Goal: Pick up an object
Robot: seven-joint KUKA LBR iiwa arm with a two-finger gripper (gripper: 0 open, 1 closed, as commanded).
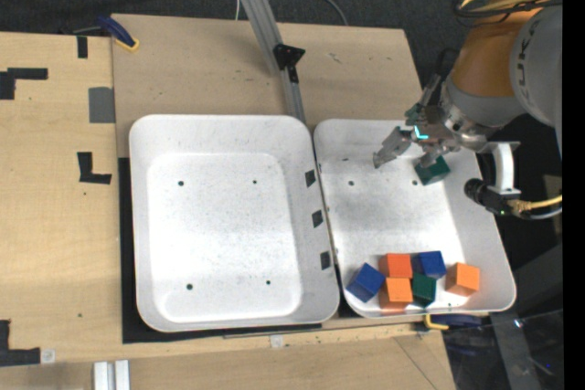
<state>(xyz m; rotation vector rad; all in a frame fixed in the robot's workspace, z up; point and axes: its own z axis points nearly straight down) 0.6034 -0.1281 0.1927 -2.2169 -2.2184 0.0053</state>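
My gripper (413,155) hangs over the right bin (366,215), fingers spread, gripping nothing. 1 green block (432,169) sits just beside its right finger. I'd shift until both fingers straddle the block, then close. 6 other blocks (411,277) lie well below.

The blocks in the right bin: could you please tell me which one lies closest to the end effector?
The dark green block, alone at the bin's far end beside the end effector; the other blocks cluster at the near edge.
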